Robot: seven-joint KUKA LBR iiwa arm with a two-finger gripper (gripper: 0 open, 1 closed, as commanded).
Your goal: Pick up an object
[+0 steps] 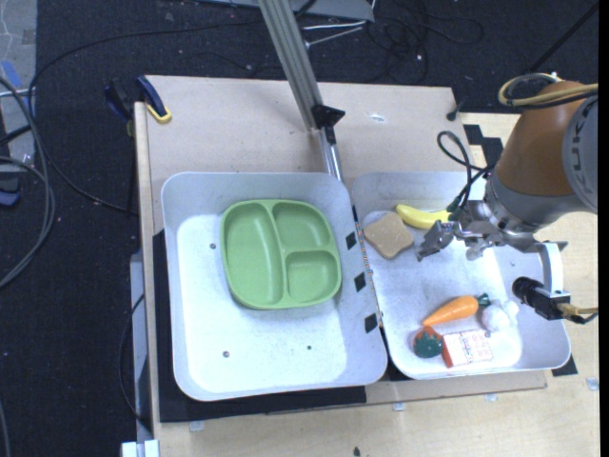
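One banana (419, 216), one bread slice (386, 235), one carrot (451, 309), one green tray (282, 253), end effector (440, 239) spread wide, empty.

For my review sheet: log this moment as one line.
claw over right bin, beside banana and bread slice | nothing seen held | carrot lying untouched

- Green divided plate (282, 253): smooth plastic, faint sheen.
- White bins (190, 350): matt, finely speckled.
- Table (238, 122): pale bare wood, matt.
- Arm's orange band (533, 150): glossy.
- Carrot (451, 309): smooth plastic.
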